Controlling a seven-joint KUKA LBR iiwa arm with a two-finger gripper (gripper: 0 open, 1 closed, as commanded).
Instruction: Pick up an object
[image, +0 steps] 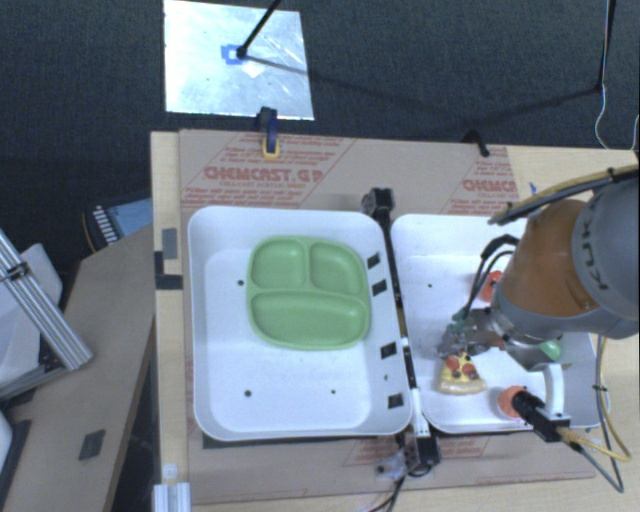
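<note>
A toy pizza slice (460, 377) with red dots lies near the front of the right bin (430, 270). My gripper (462, 342) hangs just above and behind it, low in the bin, and the slice lies flat on the bin floor below the gripper. An orange-red object (511, 401) lies at the front right of the same bin, partly behind a black part of the arm. Something green (549, 350) peeks out under the arm's body. A small orange piece (487, 288) shows beside the arm's left side.
The left bin (225, 400) holds a green divided plate (307, 292) at its centre. A black divider with clips (392, 300) runs between the bins. The arm's bulky grey and orange body (560, 270) covers the right half of the right bin.
</note>
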